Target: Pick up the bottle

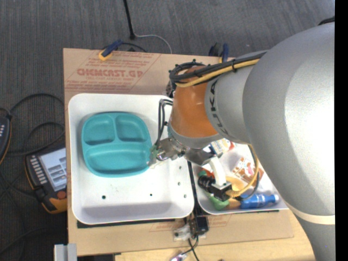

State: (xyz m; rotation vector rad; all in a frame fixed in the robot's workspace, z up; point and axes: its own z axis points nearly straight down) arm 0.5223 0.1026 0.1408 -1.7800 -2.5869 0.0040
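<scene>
Dark ribbed carpet surrounds the cardboard-topped bench (109, 72). At nine o'clock, the shallow white plastic left bin (130, 200) holds a smooth teal three-compartment tray (115, 144). I judge the blue plastic bottle (260, 201) lies at five o'clock in the cluttered right bin (239, 208). The hand (163, 151) sits over the divide; I cannot tell its state. Risk: crowding neighbours may foul a grasp.
</scene>
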